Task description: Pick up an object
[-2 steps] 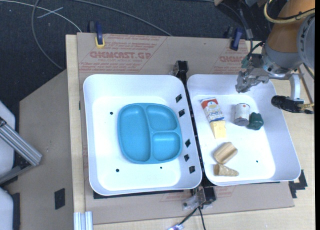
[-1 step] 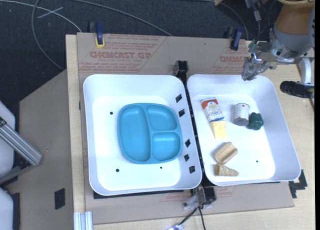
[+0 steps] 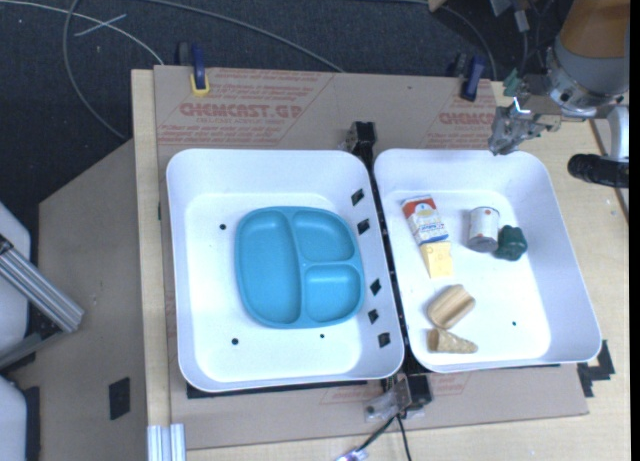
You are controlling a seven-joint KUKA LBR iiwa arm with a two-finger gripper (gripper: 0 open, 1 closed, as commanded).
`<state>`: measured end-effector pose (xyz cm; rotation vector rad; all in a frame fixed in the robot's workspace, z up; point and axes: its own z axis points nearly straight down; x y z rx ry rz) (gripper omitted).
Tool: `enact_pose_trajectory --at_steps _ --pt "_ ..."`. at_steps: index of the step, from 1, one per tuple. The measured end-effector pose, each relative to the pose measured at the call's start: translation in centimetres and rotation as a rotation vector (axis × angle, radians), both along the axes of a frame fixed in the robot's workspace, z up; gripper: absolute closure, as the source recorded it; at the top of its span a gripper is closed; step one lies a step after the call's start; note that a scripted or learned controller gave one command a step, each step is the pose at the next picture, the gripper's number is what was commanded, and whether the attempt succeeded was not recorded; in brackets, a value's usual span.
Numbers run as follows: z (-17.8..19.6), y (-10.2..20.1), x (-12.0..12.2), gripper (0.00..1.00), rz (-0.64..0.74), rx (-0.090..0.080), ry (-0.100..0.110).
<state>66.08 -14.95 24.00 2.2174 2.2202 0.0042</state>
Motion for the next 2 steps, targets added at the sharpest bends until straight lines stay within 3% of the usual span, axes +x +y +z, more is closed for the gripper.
enact_pose_trajectory --at_steps 2 --pt "-2.0 10.3 -3.2 1.00 0.003 0.003 0.009"
